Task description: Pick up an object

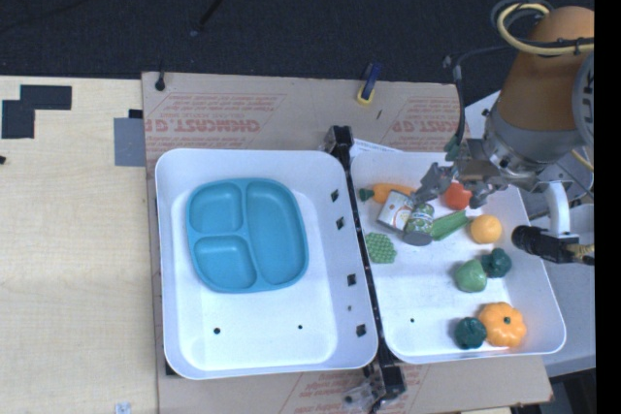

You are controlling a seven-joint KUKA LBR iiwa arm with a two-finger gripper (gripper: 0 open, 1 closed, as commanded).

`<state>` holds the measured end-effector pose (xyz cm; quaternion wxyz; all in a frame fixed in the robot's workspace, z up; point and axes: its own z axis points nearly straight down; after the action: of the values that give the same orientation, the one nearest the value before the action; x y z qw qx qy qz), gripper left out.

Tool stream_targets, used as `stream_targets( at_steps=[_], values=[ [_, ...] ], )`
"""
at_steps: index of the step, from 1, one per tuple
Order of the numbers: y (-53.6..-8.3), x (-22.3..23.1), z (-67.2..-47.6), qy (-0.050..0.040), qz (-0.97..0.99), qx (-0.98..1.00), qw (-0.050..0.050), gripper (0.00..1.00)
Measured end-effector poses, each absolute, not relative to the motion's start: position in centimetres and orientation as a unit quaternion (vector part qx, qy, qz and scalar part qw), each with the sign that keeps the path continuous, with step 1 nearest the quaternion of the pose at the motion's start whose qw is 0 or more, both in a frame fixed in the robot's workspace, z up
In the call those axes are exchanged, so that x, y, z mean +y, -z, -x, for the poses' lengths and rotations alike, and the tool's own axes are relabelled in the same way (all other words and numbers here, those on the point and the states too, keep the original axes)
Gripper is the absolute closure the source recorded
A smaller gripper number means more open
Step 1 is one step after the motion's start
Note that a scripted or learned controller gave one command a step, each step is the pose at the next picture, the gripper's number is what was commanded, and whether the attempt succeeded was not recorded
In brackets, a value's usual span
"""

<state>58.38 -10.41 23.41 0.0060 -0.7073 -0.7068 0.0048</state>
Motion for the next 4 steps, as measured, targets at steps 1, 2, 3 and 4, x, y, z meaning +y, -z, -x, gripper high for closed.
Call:
stream_targets(
  at_steps=[1, 2, 3, 4],
  values=[
    [-24.2, -10.4, -58.6, -0.0004, 0.707, -0.707, 0.001, 0.0],
    [-18.3, -9.6, -59.0, -0.0022, 0.707, -0.707, 0.003, 0.0],
    [-13.8, -9.1, -59.2, -0.0022, 0.707, -0.707, 0.003, 0.0],
    [-8.5, -9.0, -59.1, -0.0018, 0.707, -0.707, 0.002, 0.0]
  ],
)
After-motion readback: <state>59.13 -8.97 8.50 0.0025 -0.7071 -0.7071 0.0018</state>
